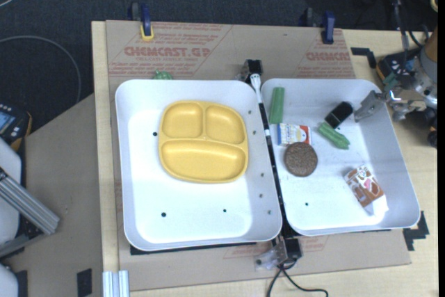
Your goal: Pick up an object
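The gripper [367,106] is hovering at the right bin's [407,170] far right rim, its opening too blurred to tell. Nearest it, a black block [338,113] is lying beside a green piece [334,135]. A good pick is likely calling for centring over the block, clear of the green.

- The arm [424,83] is being cut off by the right edge, with little more than its gripper [368,106] showing.
- The print on the small carton [293,133] and the snack wrapper [365,187] is staying too small to read.
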{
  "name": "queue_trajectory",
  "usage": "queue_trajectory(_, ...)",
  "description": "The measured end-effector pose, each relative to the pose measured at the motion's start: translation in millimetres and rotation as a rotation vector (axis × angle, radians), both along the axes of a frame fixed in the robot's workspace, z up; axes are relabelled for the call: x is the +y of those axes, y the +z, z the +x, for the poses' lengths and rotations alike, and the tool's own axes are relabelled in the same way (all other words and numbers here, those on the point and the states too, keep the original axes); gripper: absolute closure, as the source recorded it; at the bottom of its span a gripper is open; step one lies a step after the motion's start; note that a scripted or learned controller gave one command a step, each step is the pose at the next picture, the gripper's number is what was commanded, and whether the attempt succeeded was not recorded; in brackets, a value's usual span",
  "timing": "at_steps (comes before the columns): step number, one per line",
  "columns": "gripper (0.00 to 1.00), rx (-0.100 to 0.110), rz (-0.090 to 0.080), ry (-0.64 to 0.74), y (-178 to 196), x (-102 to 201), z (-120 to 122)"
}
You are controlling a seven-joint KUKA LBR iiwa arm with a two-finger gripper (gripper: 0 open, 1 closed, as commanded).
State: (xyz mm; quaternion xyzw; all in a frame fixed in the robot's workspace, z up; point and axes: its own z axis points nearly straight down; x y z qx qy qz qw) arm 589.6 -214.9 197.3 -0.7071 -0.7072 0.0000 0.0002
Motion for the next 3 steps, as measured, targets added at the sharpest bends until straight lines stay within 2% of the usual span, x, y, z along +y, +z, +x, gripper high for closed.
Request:
queue_trajectory(1, 0.00, -0.003, 0.002, 0.001, -116, 18, 39)
queue_trajectory(2, 0.00, -0.002, 0.002, 0.006, -111, 89, 35)
queue_trajectory(3, 0.00, -0.018, -0.026, -0.008, -109, 110, 2)
